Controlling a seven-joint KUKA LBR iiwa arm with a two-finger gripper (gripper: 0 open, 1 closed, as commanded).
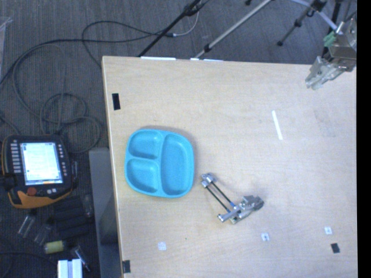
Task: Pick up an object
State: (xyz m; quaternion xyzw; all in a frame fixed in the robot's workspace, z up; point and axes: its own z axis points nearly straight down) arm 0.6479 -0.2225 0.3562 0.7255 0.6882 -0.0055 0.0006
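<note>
Two objects lie on the pale wooden bench top (pixel 243 97): a light blue plastic plate with three compartments (pixel 160 163), and just right of it a grey metal bar clamp (pixel 231 200). Far upper right, the metallic gripper (pixel 320 77) hovers well apart; whether its jaws are apart cannot be told.

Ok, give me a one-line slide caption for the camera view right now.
Gripper hovers at the bench's far right corner, apart from the blue tray and metal clamp.
</note>
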